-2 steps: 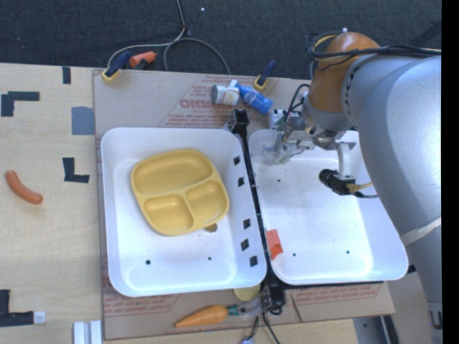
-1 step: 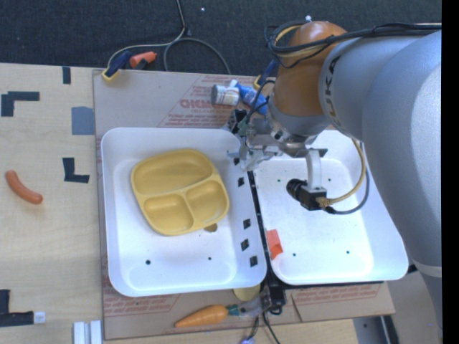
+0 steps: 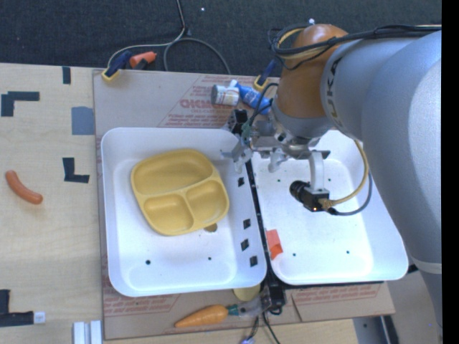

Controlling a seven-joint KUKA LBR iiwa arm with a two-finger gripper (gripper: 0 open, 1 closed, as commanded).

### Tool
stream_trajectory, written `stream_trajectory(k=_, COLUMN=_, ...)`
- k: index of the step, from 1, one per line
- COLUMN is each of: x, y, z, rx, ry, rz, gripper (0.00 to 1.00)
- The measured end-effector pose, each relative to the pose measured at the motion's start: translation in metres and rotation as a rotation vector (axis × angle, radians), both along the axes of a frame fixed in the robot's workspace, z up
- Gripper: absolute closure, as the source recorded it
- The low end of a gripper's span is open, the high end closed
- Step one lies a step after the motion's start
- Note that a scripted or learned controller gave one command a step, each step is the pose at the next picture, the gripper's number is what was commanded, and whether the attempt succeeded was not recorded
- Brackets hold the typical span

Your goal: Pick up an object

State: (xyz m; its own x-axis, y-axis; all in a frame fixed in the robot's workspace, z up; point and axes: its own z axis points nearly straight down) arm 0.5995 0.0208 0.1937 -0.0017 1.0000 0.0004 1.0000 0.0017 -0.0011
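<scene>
**Arm low over the divider between 2 bins**

You have the yellow plate [image 3: 181, 190] in the left bin [image 3: 118, 264], left of the divider [image 3: 251, 213]. The gripper [image 3: 259, 151] hangs above that divider, possibly empty; its state you cannot tell. A carrot [image 3: 201, 316] lies below.

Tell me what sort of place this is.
Most likely a robotics lab grasping bench: a robot arm reaches over two white bins, test props such as a yellow plate and toy carrot lie about, and cables trail across the floor.
</scene>
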Motion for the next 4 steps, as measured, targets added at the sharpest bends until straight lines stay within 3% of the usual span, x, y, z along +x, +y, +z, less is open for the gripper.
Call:
stream_trajectory(k=1, x=-0.016, y=-0.092, z=0.005, rx=-0.005, ry=0.000, rz=-0.010, gripper=0.00)
stream_trajectory(k=2, x=-0.103, y=-0.025, z=0.005, rx=0.002, ry=0.007, rz=0.002, gripper=0.00)
stream_trajectory(k=3, x=-0.052, y=-0.065, z=0.052, rx=-0.003, ry=-0.006, rz=-0.002, gripper=0.00)
stream_trajectory(k=4, x=-0.027, y=-0.056, z=-0.013, rx=-0.001, ry=0.003, rz=0.000, gripper=0.00)
